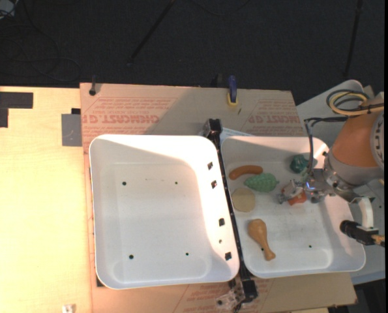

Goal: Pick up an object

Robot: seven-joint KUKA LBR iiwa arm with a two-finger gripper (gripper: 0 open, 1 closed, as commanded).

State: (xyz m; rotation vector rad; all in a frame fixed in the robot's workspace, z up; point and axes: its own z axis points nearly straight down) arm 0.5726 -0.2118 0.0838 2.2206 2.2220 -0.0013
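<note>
Jaws' state I cannot tell; the gripper [302, 191] sits low in the right bin [337, 256], over a small red object [297, 199] toward three o'clock. My arm [357, 150] reaches in from three o'clock, wrist bent down.

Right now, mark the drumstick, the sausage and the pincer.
drumstick [261, 235], camera view, on its thick upper end.
sausage [245, 171], camera view, on its middle.
pincer [297, 193], camera view, between its fingertips.
</note>
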